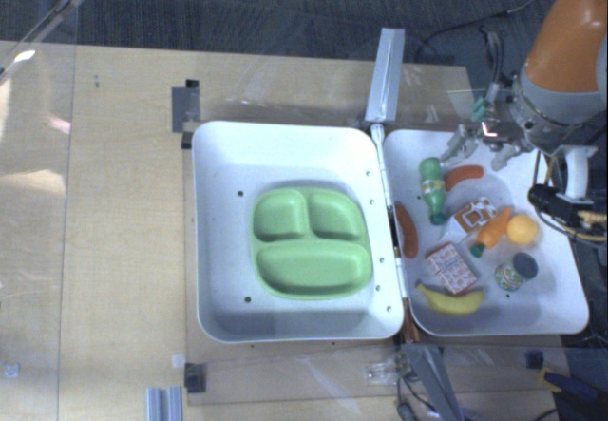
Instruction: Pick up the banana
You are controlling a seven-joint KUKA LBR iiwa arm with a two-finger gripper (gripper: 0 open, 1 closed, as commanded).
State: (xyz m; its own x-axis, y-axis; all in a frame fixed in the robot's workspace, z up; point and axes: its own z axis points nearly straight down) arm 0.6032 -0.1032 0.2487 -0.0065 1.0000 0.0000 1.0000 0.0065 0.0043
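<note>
I count two white bins: the left bin and the right bin. In the left one lies one green divided tray. The right one holds one banana, one green bottle, two sausages, one carrot, one lemon, one can and two small printed packets.

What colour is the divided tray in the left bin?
The divided tray is light green, plain without pattern, seen clearly in the camera view inside the white left bin.
</note>
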